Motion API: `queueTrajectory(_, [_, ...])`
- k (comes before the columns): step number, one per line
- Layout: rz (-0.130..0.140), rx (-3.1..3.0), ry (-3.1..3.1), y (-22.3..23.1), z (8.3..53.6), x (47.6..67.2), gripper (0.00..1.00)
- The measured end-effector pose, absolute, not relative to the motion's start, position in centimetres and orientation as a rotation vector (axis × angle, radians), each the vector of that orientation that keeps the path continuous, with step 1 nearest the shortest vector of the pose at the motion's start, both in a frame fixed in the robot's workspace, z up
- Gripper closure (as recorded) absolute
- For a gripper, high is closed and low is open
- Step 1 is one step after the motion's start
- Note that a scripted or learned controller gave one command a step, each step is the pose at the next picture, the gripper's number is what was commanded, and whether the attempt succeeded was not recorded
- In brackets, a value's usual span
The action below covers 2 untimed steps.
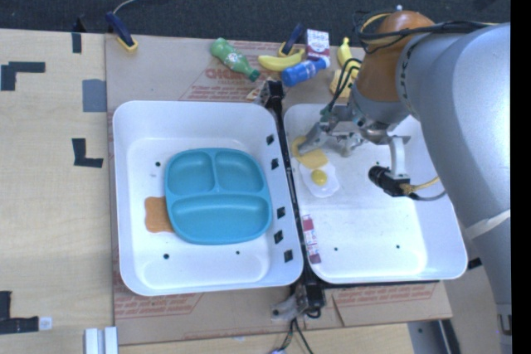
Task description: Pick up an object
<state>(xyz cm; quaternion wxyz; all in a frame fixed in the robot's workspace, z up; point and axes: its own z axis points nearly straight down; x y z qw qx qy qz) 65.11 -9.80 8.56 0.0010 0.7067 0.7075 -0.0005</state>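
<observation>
Camera view: the hand point(319, 138) hangs low in the right bin point(415, 253), near its upper left corner, with the yellow wedge point(311, 156) just under its tips and the egg point(320, 177) just below that. The fingers look apart, with nothing visibly between them.

The wedge lies flat against the bin floor and close to the divider point(286, 178); a closing hand could likely slide over it, or push it against the wall and come up empty. The egg touching the wedge may get nudged or pinched along.

Left of the divider, the left bin point(133, 261) holds a blue tray point(217, 195) with an orange piece point(155, 214) at its left edge. Above the bins, on the desk point(50, 178), lie a green bottle point(233, 59), a banana point(280, 60) and a blue bottle point(300, 72), all out of the way.
</observation>
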Motion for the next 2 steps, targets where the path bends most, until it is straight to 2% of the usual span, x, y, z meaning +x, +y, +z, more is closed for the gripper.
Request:
queueTrajectory(1, [0.0,2.218,2.219,-9.45,8.57,64.63,0.0])
queueTrajectory(2, [0.0,2.219,2.221,-9.38,8.54,65.46,0.0])
